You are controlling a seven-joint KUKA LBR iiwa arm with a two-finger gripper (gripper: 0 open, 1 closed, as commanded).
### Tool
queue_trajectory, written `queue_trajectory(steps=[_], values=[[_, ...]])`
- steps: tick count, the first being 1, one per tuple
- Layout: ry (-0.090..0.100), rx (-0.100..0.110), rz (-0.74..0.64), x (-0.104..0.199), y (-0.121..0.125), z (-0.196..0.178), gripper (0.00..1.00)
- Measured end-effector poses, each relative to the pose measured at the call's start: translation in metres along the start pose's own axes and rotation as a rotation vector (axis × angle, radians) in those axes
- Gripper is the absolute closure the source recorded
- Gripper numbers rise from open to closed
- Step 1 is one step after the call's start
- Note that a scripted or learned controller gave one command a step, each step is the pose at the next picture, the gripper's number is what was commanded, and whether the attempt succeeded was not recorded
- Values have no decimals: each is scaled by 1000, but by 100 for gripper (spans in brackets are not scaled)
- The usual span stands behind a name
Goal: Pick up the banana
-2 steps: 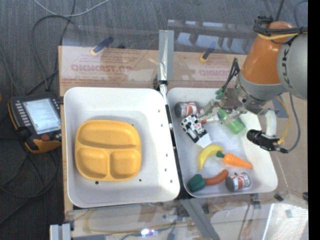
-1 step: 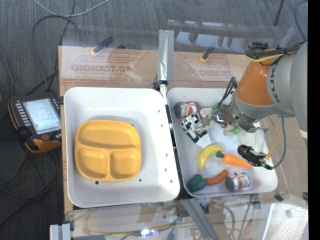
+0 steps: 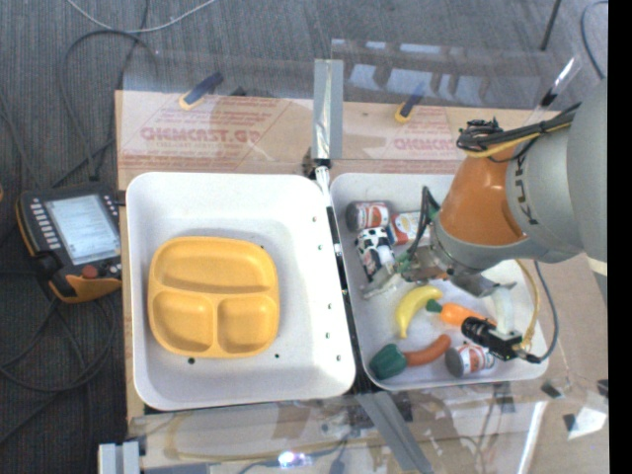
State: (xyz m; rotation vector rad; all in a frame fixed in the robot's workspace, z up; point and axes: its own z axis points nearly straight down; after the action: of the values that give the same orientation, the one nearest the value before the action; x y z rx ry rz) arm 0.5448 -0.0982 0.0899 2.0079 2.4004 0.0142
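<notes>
The arm point(image 3: 513, 191) hangs over the right bin point(image 3: 348, 265), above the banana point(image 3: 415, 306).

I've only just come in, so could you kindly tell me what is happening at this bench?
The grey KUKA arm with the orange band reaches in over the right white bin, which holds a yellow banana among cans and toy food. The gripper sits just above the banana, which lies on the bin floor, not yet lifted. The left white bin holds a yellow compartment tray.
</notes>
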Motion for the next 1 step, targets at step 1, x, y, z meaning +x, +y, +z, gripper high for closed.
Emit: queue_trajectory(steps=[1], values=[[1, 0, 104, -14, -26, 0, 0]])
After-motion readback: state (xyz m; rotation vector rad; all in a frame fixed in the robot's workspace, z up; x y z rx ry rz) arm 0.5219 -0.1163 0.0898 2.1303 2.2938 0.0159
